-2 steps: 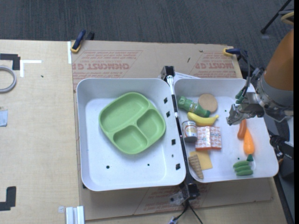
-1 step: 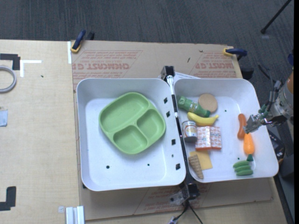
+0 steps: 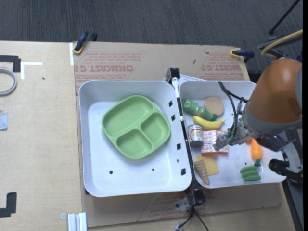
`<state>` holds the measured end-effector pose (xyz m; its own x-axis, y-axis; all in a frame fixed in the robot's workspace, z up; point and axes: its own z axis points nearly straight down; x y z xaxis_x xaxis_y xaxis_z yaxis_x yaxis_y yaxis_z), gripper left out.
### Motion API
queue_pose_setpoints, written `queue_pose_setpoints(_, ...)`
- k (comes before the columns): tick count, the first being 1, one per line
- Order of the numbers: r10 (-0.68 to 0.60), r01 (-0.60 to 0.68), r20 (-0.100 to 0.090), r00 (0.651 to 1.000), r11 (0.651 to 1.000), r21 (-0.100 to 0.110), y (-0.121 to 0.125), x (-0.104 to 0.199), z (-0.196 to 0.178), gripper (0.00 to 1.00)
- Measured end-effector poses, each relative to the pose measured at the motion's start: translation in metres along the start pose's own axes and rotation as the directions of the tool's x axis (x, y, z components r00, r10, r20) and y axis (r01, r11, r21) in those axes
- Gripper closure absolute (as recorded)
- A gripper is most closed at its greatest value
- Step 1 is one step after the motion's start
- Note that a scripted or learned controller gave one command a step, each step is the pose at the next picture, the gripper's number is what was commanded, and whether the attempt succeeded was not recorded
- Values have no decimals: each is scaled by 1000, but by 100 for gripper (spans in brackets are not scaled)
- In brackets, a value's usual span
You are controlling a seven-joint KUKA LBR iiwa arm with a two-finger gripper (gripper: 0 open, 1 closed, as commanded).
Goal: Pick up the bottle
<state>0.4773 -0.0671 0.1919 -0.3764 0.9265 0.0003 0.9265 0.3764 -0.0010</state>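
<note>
Starting near edge of right bin (image 3: 269, 181): green pickles (image 3: 250, 173), ice-cream cone (image 3: 202, 171), cheese wedge (image 3: 211, 166). Mid-bin: gripper (image 3: 226, 141) low over red-white packet (image 3: 211, 143), small can (image 3: 195, 134) beside; grip state — cannot tell, wrist hides it. Farther: banana (image 3: 208, 122), then green bottle (image 3: 199, 109) lying flat near far-left corner. Bottle sits up-left of gripper, beyond banana; long axis slants left-right across bin. You'd need move toward far-left, wrist crosswise to axis.
</note>
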Motion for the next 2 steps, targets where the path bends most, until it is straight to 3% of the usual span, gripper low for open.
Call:
queue_pose_setpoints(1,18,-18,1,1000,1000,0,26,64,-12,100)
queue_pose_setpoints(2,-188,188,0,982,982,1,54,134,0,100)
